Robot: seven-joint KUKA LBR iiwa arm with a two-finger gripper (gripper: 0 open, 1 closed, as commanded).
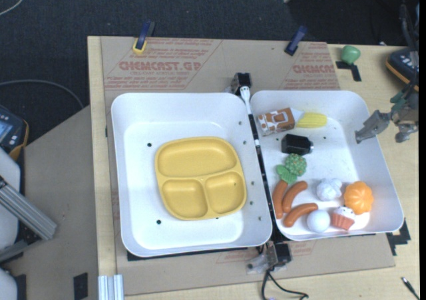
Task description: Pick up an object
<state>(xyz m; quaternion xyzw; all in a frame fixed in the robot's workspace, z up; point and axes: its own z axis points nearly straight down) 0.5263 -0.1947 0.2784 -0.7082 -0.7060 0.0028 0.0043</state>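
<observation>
The task stood at its opening step: nothing had been picked, and the gripper (385,127) hung at the right rim of the right bin (373,159), apart from every object. Its grey fingers appeared spread apart with nothing between them. The candidates all lay in that bin. Along the far side sat a small brown-and-white boxy toy (276,120) just beside a yellow corn cob (311,120); nearer the middle lay a black blocky piece (297,144), and below it a knobbly green broccoli (291,168). At the near end two glossy orange-red sausages (295,203) lay side by side, close to a white ball (319,221), a pale lumpy item (327,190), a ribbed orange pumpkin (358,197) and a cupcake (343,217) with a fluted orange base.

The next move would likely call for the arm to travel inward over the bin, choose one piece with free space around it, and descend with the fingers straddling it. The corn or the black block looked easiest, being set apart; the cluster at the near end was crowded, and its smooth rounded plastic shapes might slip.

The left bin (133,159) held a matte yellow plate (200,177) of smooth plastic with three compartments and rounded corners.
</observation>
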